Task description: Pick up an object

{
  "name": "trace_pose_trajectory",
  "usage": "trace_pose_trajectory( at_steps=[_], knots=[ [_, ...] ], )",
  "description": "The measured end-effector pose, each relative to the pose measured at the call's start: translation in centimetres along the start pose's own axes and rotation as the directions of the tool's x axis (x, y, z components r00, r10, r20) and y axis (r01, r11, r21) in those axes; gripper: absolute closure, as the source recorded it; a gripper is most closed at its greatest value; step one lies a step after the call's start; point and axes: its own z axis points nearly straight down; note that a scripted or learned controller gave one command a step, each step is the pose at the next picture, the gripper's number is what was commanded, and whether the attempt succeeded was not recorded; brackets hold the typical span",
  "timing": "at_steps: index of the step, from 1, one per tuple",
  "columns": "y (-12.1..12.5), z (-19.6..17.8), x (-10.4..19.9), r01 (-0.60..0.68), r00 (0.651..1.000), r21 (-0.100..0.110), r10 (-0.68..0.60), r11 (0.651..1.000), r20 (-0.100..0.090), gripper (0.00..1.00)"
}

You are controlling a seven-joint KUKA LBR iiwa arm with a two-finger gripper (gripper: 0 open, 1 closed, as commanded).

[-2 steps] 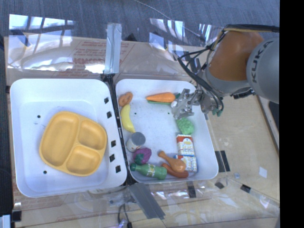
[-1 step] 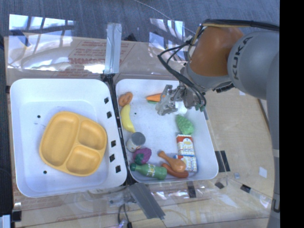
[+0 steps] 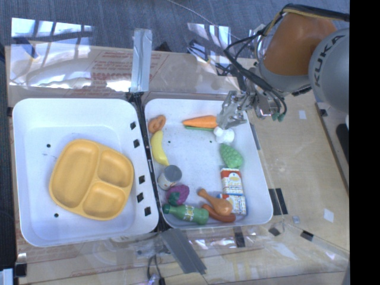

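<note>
While the gripper [image 3: 228, 119] hangs at the upper right of the right bin [image 3: 261, 186], I can't tell how wide it is or whether it has anything; too blurred w/ cables around it. Nearest things: a small white object [image 3: 225, 135] just under the tip, prob touching, and the carrot [image 3: 200, 122] just to its left.

Judgement on handling: carrot looks like hard plastic toy food, light, stiff, smooth so a bit slippery; best taken across the thick middle, not the tapered tip. White piece is small & rounded, likely to roll out of a pinch.

Rest of right bin, moving away: green leafy piece [image 3: 231, 156], carton [image 3: 233, 189] at mid right, drumstick-like piece [image 3: 215, 205] and green bottle [image 3: 187, 214] along the bottom edge, purple item [image 3: 177, 193], grey can [image 3: 171, 173], banana [image 3: 158, 148] and a small orange piece [image 3: 157, 124] along the left wall.

Left bin [image 3: 29, 117] holds a yellow divided tray [image 3: 90, 178], its compartments bare.
</note>
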Motion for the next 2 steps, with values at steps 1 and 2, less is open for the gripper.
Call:
trace_pose_trajectory(
  at_steps=[1, 2],
  knots=[
    [4.9, -0.8, 0.7, -0.042, 0.999, -0.003, 0.042, 0.999, -0.003, 1.0],
    [12.0, 6.0, 0.5, -0.123, 0.992, -0.005, 0.123, 0.992, -0.009, 1.0]
  ],
)
